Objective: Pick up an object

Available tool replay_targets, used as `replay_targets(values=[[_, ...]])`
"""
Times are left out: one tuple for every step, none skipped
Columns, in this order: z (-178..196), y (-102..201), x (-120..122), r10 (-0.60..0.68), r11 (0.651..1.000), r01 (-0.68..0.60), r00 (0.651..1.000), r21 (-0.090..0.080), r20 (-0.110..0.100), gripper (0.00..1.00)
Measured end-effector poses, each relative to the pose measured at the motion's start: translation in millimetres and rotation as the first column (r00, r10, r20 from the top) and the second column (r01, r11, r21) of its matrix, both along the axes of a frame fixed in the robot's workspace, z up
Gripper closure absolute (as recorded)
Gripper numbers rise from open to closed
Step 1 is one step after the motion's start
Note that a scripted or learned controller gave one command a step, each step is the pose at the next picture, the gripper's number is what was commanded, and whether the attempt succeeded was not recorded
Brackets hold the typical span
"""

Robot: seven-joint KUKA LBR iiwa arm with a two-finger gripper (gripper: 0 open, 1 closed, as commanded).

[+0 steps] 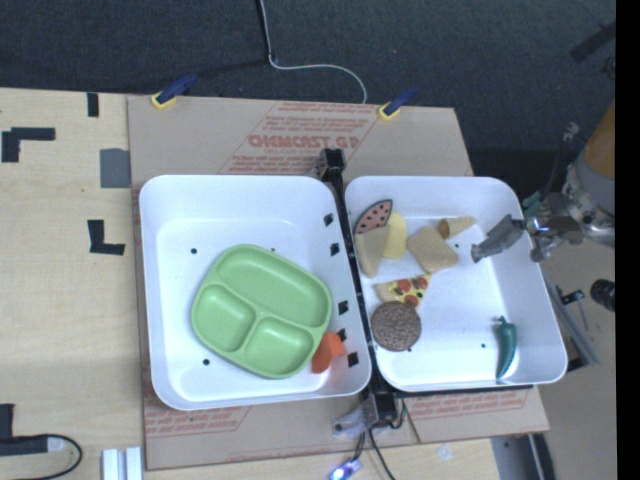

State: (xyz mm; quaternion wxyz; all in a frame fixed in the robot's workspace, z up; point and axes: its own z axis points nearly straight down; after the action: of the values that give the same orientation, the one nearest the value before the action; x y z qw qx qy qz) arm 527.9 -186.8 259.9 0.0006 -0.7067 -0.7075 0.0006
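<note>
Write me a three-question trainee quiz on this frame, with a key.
1. True or false: the green plate lies in the left bin.
2. Which sits nearest the right bin's lower right corner? A) watermelon slice B) green pepper C) brown cookie
3. Fill in: the orange piece lies beside the plate's ___ edge.

Key: 1 true; 2 B; 3 right.
</note>
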Motion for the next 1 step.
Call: replay_targets(values=[[-154.9, 45.8, -49.7, 0.001, 1.000, -0.001, 1.000, 0.008, -0.018, 0.00]])
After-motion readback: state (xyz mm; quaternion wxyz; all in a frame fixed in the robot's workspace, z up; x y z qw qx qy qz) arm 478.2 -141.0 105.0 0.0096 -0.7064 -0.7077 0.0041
